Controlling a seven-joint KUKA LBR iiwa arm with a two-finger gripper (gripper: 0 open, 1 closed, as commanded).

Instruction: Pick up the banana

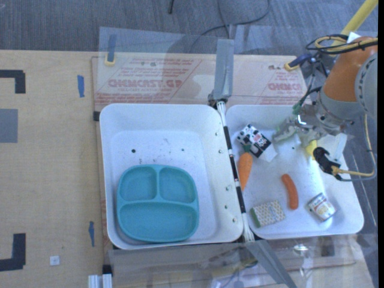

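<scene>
Tool low over right bin's far right corner, jaw state impossible to tell, with banana directly beneath and largely hidden (a yellow sliver shows), long axis unclear, carrot well left.

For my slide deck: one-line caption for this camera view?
Gripper hovers over right bin holding banana, carrot and sausage.

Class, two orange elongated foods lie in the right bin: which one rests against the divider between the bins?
The carrot, tapered and green-topped; the sausage lies mid-bin.
</scene>
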